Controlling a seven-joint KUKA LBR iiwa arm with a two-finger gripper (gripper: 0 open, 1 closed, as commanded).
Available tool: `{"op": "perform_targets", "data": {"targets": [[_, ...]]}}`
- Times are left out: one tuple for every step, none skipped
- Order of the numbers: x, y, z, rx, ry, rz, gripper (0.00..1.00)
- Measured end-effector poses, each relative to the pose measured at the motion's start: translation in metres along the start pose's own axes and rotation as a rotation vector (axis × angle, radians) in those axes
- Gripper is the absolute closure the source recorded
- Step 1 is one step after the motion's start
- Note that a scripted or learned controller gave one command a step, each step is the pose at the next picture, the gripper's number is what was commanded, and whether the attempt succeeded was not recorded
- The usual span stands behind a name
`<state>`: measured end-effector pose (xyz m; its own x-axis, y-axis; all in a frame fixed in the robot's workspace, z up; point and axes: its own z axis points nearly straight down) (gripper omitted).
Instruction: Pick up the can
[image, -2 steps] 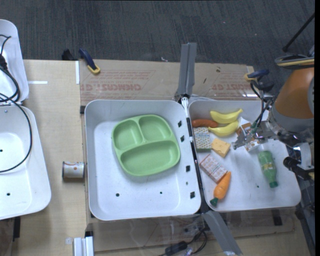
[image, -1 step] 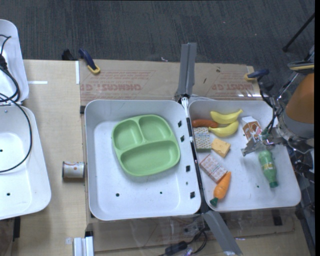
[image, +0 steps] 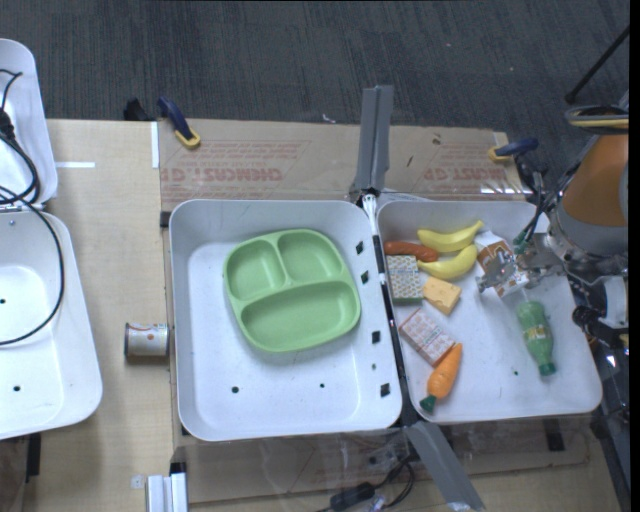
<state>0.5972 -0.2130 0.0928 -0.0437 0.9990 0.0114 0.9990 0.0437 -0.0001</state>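
Hand (image: 508, 270) blurred over the can (image: 494, 258), grip state unreadable | can in right bin (image: 575, 400), just right of bananas (image: 452, 250) | arm (image: 600, 190) cut off | wooden counter (image: 120, 210), dark carpet (image: 300, 50)

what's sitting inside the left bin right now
A green divided plate lies flat inside the left bin. Whatever is beneath the plate is covered.
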Motion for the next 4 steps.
{"op": "perform_targets", "data": {"targets": [[-0.001,-0.005,0.000,-0.001,-0.003,-0.074,0.00],[-0.003,-0.005,-0.009,-0.002,-0.010,-0.075,1.00],[-0.010,0.053,-0.154,-0.001,-0.014,0.243,1.00],[0.014,0.062,-0.109,0.002,-0.013,0.395,1.00]]}}
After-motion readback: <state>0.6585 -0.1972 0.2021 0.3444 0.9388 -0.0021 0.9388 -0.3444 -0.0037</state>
